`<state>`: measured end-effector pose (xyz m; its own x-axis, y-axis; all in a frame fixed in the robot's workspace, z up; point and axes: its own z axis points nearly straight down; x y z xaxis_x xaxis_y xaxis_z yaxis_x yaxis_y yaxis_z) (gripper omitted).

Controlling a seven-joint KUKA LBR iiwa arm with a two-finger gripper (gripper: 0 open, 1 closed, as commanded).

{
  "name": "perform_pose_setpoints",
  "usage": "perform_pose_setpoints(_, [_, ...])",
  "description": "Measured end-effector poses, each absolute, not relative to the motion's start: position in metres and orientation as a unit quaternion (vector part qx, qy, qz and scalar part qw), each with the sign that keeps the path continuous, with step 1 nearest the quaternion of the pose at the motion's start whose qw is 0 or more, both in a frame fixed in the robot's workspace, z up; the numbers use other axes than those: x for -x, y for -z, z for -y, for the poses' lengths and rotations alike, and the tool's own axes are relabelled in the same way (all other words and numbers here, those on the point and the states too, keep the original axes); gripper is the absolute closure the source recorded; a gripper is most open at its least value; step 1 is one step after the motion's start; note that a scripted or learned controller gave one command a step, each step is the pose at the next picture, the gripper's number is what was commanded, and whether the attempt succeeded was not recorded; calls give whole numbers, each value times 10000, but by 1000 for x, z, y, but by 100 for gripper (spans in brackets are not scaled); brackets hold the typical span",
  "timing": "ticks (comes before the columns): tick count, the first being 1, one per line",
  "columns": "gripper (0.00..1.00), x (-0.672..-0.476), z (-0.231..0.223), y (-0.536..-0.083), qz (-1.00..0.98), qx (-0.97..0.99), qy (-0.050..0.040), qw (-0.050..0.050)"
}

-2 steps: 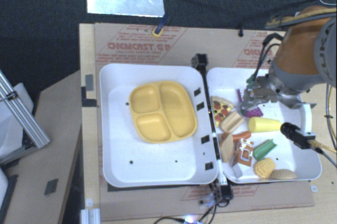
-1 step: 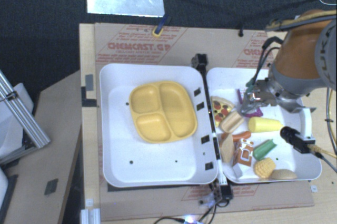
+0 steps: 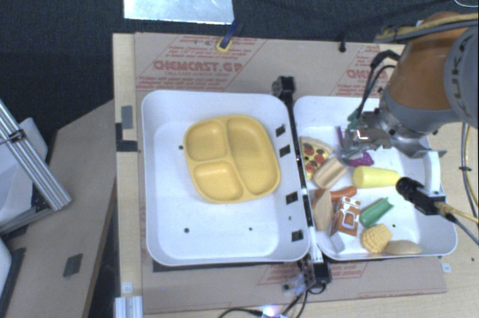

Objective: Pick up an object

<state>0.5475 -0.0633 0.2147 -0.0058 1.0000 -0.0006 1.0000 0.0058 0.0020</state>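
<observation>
The right bin point(image 3: 441, 234) holds several toy foods. Among them are a pizza slice point(image 3: 315, 153), a tan bread piece point(image 3: 329, 173), a yellow oblong piece point(image 3: 376, 176), a purple piece point(image 3: 362, 158), a green piece point(image 3: 376, 210), a corn cob point(image 3: 376, 237) and a pale flat piece point(image 3: 403, 248). My gripper point(image 3: 350, 147) hangs low over the bin's upper left part. It is right at the purple piece and just above the bread. The arm's body hides much of the purple piece.
The left bin point(image 3: 161, 219) carries a yellow divided plate point(image 3: 230, 158). A black clip rail point(image 3: 296, 174) runs between the two bins. A black-tipped part of the arm point(image 3: 415, 194) juts over the right bin's right side.
</observation>
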Motion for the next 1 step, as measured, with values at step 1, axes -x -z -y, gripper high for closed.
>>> perform_pose_setpoints(1, [100, -548, 63, -235, -7094, -7048, -13, 12])
